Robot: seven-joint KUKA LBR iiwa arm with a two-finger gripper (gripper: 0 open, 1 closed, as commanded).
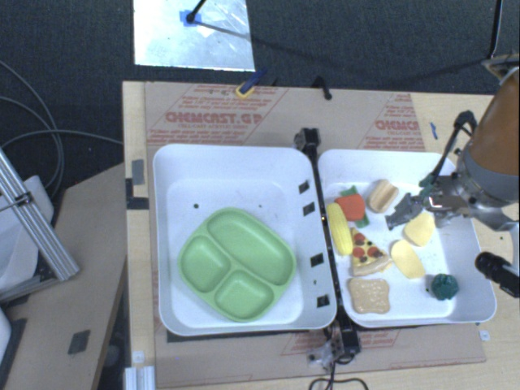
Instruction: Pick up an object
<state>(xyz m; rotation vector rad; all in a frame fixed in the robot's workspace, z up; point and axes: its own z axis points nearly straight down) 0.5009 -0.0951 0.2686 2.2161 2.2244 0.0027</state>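
Grey two-finger gripper (pixel 404 211) poised low over right shallow white bin (pixel 479 299), fingers spread, nothing between them. Pale yellow wedge-shaped toy (pixel 420 229) just beside the fingertips; tan bun-shaped toy (pixel 382 195) near. Green three-compartment tray (pixel 236 262) in left bin (pixel 175 218).

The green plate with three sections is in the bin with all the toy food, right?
Not quite. The camera view shows the green three-section plastic plate alone in the left white bin. The toy food, such as the yellow corn cob, lies in the right white bin.
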